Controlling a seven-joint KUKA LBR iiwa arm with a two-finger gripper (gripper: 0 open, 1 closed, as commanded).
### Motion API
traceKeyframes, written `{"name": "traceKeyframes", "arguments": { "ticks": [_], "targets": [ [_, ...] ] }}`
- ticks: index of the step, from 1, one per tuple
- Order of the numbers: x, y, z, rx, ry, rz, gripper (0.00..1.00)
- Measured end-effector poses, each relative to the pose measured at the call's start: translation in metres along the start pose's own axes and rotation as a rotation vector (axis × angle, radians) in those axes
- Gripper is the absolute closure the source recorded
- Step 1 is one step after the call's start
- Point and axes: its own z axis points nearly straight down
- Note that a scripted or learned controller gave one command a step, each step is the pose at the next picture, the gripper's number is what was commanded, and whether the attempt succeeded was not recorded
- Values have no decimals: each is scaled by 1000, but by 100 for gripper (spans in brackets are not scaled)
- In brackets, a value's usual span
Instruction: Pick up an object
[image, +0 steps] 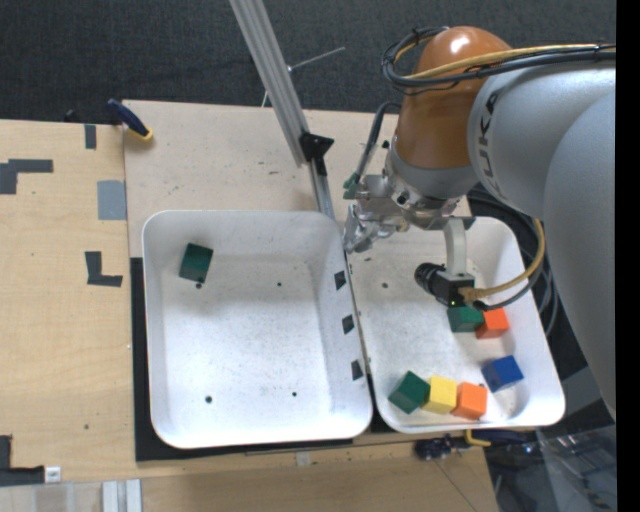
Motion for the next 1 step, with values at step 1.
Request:
{"name": "traceKeyframes", "arguments": {
  "ticks": [1],
  "targets": [
    [42,3,11,1,-1,2,100]
  ]
}}
